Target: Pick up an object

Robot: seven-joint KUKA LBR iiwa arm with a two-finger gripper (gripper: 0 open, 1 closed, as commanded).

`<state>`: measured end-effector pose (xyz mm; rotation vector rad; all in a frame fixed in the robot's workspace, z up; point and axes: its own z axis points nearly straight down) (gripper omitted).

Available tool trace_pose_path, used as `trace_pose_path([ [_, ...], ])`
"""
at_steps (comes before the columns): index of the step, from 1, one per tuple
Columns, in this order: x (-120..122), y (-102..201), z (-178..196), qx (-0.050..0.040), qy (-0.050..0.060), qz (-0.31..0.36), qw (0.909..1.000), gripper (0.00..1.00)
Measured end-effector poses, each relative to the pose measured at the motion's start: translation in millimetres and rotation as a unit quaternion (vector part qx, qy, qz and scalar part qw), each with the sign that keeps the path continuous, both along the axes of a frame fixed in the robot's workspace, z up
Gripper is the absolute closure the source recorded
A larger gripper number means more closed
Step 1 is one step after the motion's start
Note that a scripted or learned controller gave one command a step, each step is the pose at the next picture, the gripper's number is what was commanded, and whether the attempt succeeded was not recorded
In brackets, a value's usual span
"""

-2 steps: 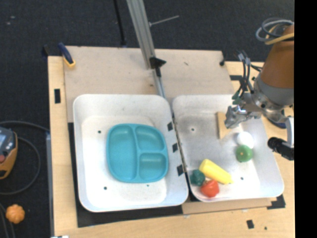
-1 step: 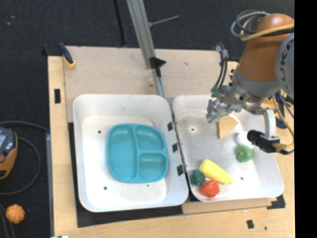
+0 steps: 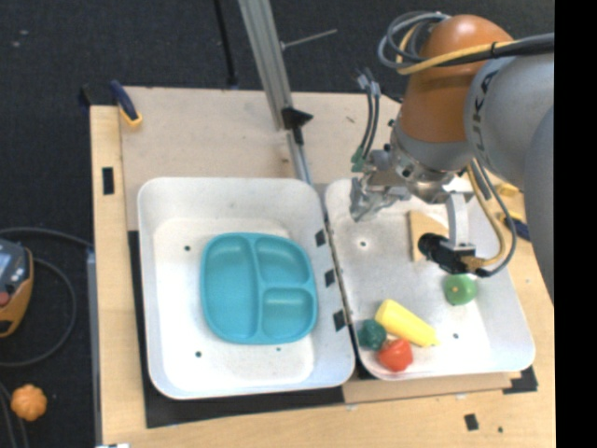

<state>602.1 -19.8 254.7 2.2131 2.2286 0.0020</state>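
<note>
Hovering at far left corner of right bin: claw, grip state cannot be told. Yellow piece, red piece together at bin's near edge.

Shallow white bin, view-left: turquoise plastic divided plate. 2nd white bin, view-right: yellow oblong toy, red round toy, dark-green small toy, green round fruit, tan wooden block. Grey robot arm w/ orange band.
</note>
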Motion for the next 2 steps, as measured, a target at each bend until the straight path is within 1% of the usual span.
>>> trace_pose_path([
  [1,8,46,-1,0.0001,0.000,0.000,1.0000,1.00],
  [2,31,84,-5,0.0000,0.000,0.000,1.0000,1.00],
])
